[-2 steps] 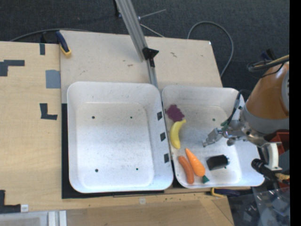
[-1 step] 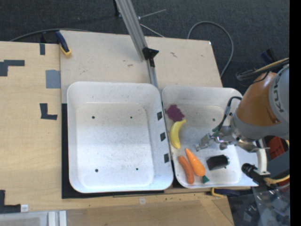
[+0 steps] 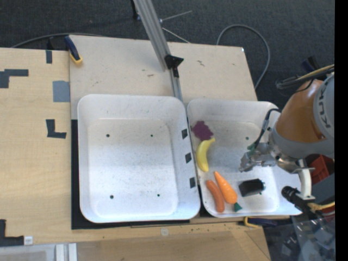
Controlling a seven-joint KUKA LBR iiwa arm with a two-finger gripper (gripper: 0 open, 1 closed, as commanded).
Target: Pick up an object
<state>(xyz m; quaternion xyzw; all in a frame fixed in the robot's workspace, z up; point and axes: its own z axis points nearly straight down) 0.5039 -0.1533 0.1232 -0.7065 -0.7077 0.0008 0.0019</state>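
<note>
The right bin (image 3: 234,110) holds a purple grape bunch (image 3: 202,129), a yellow banana (image 3: 204,154), two orange carrots (image 3: 225,186) side by side near the front wall, and a small black block (image 3: 252,187). My gripper (image 3: 250,162) hangs low over the right part of this bin, just above the black block and to the right of the banana. Nothing shows between its fingertips, and the arm's grey and orange wrist hides much of it.
The left bin (image 3: 92,145) sits against the right one, sharing a wall with black clips (image 3: 188,157). A slanted metal rail (image 3: 155,31) crosses the bench behind the bins. A cable loops at the back right.
</note>
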